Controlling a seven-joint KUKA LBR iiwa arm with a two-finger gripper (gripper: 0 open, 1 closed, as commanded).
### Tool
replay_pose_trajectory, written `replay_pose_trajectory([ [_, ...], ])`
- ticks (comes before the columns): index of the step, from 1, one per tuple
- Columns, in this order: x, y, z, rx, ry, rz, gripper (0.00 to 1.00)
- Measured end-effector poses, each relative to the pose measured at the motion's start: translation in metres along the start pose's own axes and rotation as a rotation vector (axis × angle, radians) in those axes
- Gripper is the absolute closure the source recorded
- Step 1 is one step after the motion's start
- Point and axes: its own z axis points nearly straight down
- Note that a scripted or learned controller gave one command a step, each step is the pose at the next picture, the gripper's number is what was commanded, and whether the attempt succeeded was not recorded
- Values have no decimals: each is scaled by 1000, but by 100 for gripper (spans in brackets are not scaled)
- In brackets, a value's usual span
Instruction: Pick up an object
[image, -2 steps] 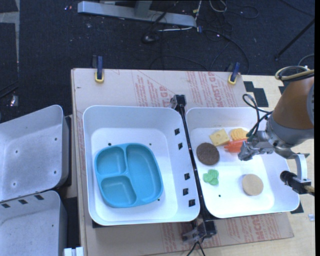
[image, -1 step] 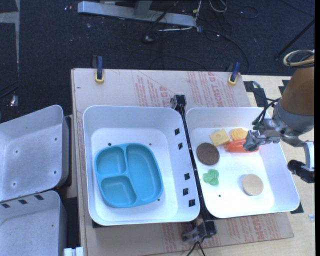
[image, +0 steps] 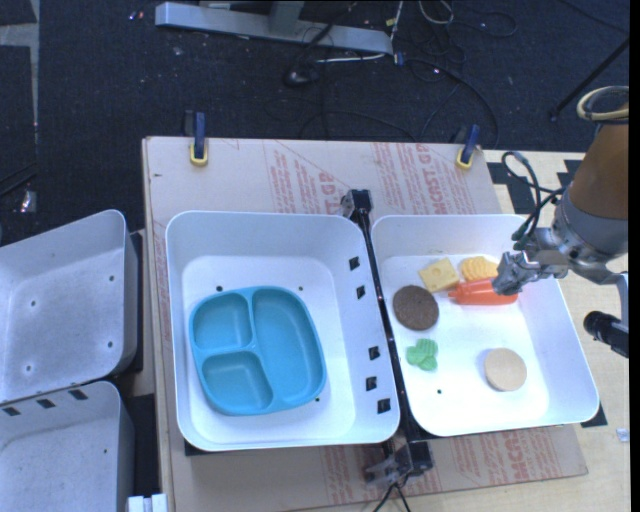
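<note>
The gripper (image: 512, 274) is lowered at the right bin (image: 560, 400), over the carrot (image: 480, 292) beside the cheese (image: 438, 274), apparently lined up for a grasp. Whether anything is clasped cannot be told.

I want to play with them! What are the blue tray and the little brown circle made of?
The blue tray looks like moulded plastic: one even colour, smooth, with rounded compartments and a soft sheen. The little brown circle looks like toy food, probably plastic or rubber, with a dull, matt, slightly speckled surface. It is too small here to tell which.
</note>
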Motion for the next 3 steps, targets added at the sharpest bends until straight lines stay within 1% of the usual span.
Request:
replay_pose_trajectory([
  [1,52,5,-2,4,3,-5,100],
  [3,168,28,9,2,3,-5,100],
])
